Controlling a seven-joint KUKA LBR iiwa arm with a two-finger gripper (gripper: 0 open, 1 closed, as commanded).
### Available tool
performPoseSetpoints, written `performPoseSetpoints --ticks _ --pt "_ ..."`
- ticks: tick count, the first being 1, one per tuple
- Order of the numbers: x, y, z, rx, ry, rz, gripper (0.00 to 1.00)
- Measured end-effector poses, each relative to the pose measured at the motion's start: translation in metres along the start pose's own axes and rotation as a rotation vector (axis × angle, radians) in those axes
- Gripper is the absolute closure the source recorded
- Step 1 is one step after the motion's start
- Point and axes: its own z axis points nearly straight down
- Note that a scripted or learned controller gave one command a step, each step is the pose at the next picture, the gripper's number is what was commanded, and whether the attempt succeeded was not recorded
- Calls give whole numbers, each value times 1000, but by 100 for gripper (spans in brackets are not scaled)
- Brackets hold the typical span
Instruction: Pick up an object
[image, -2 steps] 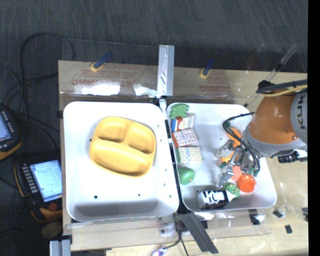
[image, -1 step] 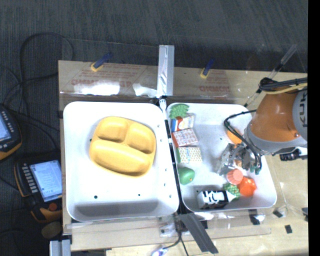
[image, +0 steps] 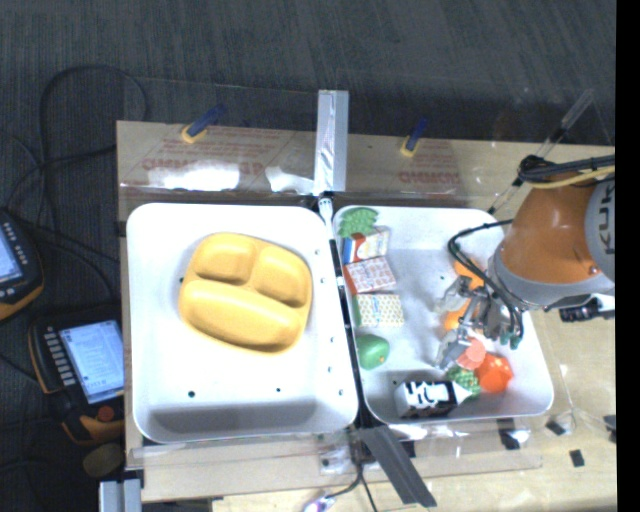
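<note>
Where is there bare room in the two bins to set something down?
Left bin: a bare strip along its near wall, below the yellow tray. Right bin: a bare patch in the middle, between the small boxes along its left wall and the hand. Its near right corner is crowded: the hand, an orange toy and a black-and-white item.
</note>
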Motion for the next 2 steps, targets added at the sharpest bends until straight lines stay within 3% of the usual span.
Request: performPoseSetpoints --ticks 1,2 --pt "-1 23 11 1 7 53 0" --pt "-65 41 12 -3 4 33 0"
